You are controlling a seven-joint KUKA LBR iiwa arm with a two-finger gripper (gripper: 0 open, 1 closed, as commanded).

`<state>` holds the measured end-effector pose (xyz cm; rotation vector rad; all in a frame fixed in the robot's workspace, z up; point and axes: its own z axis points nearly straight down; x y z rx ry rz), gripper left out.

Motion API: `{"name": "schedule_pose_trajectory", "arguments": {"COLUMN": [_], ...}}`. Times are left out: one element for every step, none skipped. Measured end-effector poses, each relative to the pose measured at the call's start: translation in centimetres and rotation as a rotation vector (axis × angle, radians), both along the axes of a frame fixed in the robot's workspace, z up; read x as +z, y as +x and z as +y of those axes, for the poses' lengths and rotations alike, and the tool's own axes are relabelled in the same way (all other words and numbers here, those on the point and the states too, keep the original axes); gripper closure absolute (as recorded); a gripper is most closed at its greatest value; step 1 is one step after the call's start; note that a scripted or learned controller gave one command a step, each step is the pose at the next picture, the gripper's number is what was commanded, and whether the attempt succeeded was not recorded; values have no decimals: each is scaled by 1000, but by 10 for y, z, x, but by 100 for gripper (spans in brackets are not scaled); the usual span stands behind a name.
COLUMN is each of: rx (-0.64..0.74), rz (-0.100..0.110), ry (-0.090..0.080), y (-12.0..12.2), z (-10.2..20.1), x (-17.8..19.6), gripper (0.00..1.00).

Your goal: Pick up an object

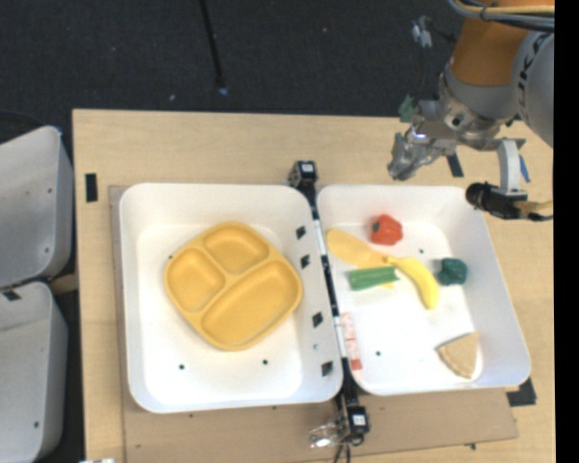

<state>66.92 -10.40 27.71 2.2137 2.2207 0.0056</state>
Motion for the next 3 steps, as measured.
{"name": "schedule_pose_trajectory", "arguments": {"rx": [3,3,4], "rz": [7,9,7], "ry": [1,3,2], "y": [-3,-15,-17], "z": [57,109,158], "x": [-13,-28,-21], "gripper": [100,100,100]}}
